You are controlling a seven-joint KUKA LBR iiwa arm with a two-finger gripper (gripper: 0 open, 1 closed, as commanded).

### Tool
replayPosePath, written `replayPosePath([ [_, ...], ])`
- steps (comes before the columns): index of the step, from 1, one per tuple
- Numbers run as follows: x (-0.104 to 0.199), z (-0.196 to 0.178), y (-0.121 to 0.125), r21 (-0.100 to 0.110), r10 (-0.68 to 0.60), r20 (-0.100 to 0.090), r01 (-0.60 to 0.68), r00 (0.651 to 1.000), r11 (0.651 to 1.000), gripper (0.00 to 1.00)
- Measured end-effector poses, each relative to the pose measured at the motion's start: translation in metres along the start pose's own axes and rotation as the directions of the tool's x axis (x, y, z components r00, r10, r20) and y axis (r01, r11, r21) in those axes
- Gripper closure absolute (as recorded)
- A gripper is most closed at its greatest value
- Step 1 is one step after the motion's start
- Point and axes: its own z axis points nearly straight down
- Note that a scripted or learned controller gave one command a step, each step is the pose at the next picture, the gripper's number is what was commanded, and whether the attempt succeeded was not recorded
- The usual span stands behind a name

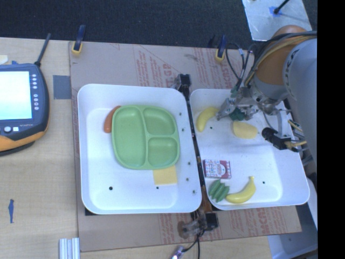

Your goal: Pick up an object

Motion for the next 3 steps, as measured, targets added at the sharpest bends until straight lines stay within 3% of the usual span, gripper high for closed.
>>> replayPosePath([
  [1, -0.015, 0.000, 0.000, -0.003, 0.003, 0.001, -0.003, 1.000, 1.000, 0.00],
  [2, -0.029, 0.000, -0.041, 0.000, 0.002, 0.001, -0.002, 1.000, 1.000, 0.00],
  [3, 0.006, 0.000, 0.000, -0.001, 0.001, 0.000, -0.001, 1.000, 1.000, 0.00],
])
